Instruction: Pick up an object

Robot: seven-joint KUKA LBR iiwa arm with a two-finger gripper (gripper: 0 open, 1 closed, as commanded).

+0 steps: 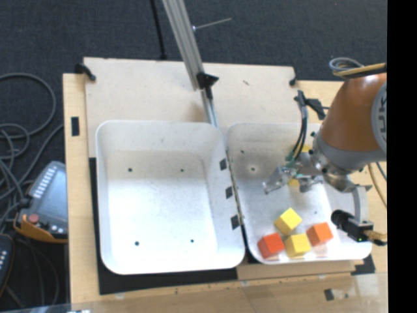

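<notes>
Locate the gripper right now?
The gripper hangs over the right bin, mid-bin, up-left of the yellow cube and the other blocks clustered at that bin's near edge.

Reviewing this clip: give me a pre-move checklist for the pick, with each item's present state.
1. Targets in view: ok. Two yellow cubes and two orange cubes lie in the right bin.
2. Gripper over the right bin: ok.
3. Gripper above a cube: not ok; it sits farther back than the cluster.
4. Finger state: cannot tell.
5. Cubes spaced for a clean grasp: not ok; they lie close together, some seemingly touching.
6. Cluster away from the walls: not ok; it sits by the near rim.
</notes>
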